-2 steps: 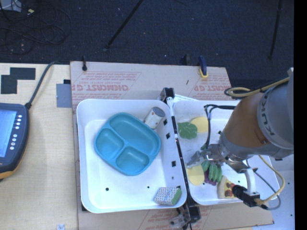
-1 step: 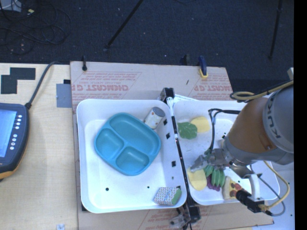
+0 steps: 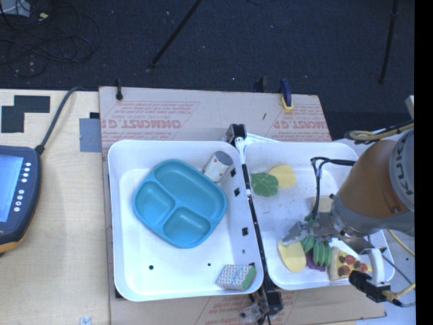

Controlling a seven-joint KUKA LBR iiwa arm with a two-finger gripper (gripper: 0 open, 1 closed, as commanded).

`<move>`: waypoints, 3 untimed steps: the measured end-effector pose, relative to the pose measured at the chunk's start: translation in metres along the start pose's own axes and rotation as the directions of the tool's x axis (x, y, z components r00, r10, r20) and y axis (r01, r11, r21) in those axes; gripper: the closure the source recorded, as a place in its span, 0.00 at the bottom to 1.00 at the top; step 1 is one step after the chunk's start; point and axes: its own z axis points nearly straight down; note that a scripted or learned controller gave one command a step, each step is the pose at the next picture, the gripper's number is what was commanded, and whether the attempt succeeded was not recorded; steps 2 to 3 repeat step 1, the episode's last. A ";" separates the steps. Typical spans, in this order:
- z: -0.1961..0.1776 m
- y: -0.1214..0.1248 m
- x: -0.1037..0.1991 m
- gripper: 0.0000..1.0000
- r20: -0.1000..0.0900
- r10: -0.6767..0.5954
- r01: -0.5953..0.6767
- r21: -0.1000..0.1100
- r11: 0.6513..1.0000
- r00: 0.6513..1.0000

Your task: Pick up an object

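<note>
Looking down, I see the left bin filling the lower middle, with a blue divided plate inside. The right bin sits beside it, and my arm reaches in from the right edge. The gripper is low over a toy pile at lower right; I cannot tell its state. There lie a pizza slice, a yellow piece and green beans. A small cup leans by the plate.
</note>
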 end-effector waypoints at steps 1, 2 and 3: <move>-0.078 0.031 -0.055 0.00 0.009 0.003 -0.003 0.002 1.000 1.000; -0.078 0.031 -0.055 0.00 0.009 0.003 -0.003 0.002 1.000 1.000; -0.078 0.031 -0.055 0.00 0.009 0.003 -0.003 0.002 1.000 1.000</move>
